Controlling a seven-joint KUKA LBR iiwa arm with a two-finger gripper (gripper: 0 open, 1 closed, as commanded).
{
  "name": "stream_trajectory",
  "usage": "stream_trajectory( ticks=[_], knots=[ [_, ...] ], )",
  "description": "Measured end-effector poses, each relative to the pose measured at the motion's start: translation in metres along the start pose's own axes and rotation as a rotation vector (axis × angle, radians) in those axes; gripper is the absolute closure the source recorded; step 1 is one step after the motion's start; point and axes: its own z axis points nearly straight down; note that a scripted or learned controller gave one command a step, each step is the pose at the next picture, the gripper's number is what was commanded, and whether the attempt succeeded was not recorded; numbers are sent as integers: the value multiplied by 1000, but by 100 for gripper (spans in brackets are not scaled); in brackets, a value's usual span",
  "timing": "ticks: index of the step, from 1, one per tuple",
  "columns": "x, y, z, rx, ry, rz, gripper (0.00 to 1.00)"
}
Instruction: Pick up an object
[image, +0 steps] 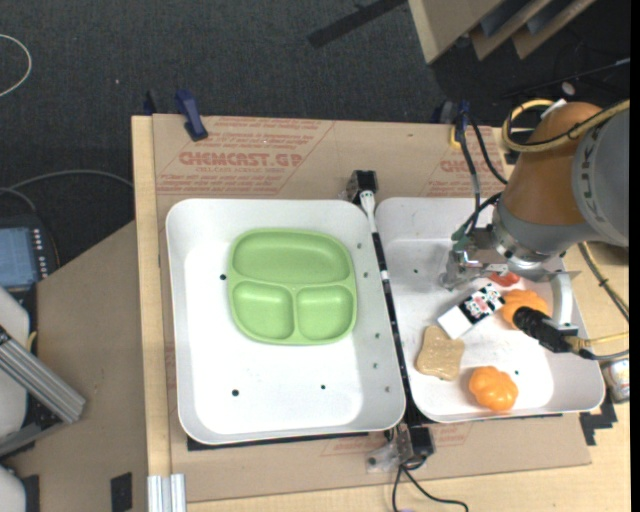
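- White left bin (200, 400): green divided plate (292, 285) fills its 12 o'clock half, open floor toward 6.
- Over the right bin (420, 225) centre, gripper (487, 280); its grip cannot be told.
- Toward 7 o'clock, tan slice (440, 353).
- Against the 6 o'clock rim, orange ball (493, 388).

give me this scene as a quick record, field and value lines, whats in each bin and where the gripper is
left bin: green plate with three compartments, lying flat
right bin: tan slice, orange ball, white-and-black box, second orange thing partly hidden by the arm
gripper: over the right bin, just behind the box
held: cannot tell from this view
nearest things to gripper: box and second orange thing
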Motion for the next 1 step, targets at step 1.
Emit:
stream_trajectory(
  ticks=[1],
  knots=[
    [-5,0,-8,-8,-4,7,0]
  ],
)
